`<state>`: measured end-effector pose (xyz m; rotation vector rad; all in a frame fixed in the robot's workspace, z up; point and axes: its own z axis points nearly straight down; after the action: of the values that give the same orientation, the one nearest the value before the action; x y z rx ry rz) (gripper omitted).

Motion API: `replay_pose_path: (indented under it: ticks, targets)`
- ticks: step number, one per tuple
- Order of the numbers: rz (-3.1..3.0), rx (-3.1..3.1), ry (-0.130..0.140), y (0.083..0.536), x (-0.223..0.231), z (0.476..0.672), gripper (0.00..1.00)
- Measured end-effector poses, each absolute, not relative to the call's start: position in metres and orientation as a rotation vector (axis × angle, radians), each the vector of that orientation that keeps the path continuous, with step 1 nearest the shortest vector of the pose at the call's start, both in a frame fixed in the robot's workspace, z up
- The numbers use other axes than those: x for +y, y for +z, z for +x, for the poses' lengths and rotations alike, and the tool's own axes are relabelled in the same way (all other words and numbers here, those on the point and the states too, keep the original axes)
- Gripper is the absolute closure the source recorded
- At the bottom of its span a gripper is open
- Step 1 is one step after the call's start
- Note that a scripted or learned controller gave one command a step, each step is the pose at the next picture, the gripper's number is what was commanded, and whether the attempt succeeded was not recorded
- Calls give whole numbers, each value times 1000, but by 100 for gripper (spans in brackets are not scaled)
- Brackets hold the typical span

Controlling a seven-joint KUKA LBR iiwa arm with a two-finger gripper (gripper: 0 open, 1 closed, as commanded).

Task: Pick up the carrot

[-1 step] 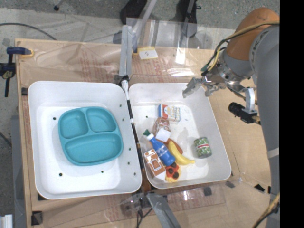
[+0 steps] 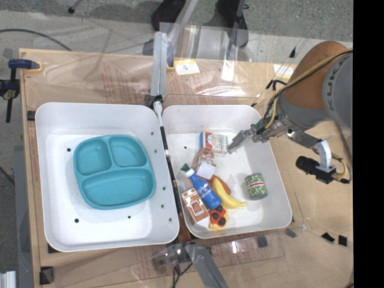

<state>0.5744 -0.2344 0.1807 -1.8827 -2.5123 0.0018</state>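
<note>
Gripper [image 2: 235,143] is over the right bin [image 2: 279,192], its state unclear, tip beside the carton [image 2: 215,141]; carrot [image 2: 218,218] lies at six o'clock near the front rim, against the banana [image 2: 228,195]; bare floor around the can [image 2: 255,186].

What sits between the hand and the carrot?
In the camera view, the banana lies between the hand and the carrot, on the right bin's floor.
</note>
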Motion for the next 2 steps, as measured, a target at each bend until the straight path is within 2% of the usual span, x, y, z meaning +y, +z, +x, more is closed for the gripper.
replay_pose_path:
  ticks: [1,2]
  targets:
    - [-1603,-2701,0,87,-188,522,0]
    - [-1605,-2702,1,98,-191,523,100]
